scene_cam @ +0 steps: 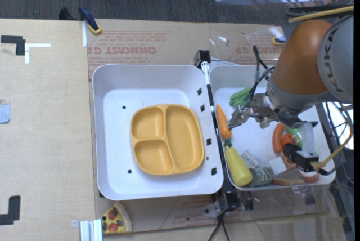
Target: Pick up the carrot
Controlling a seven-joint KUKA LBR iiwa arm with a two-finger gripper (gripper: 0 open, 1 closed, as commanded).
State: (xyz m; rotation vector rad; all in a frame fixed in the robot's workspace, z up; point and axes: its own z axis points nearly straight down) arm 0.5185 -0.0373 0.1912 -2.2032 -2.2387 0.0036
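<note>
Just left of the end effector (241, 116), the carrot (223, 122).

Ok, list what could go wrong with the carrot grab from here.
1. The carrot lies tight along the right bin's left wall, so a finger may hit the wall rather than get beside it.
2. The yellow bottle-shaped item sits just past the carrot's lower end; a low grasp could nudge or catch it instead.
3. The gripper is close beside the carrot and may push it away.
</note>
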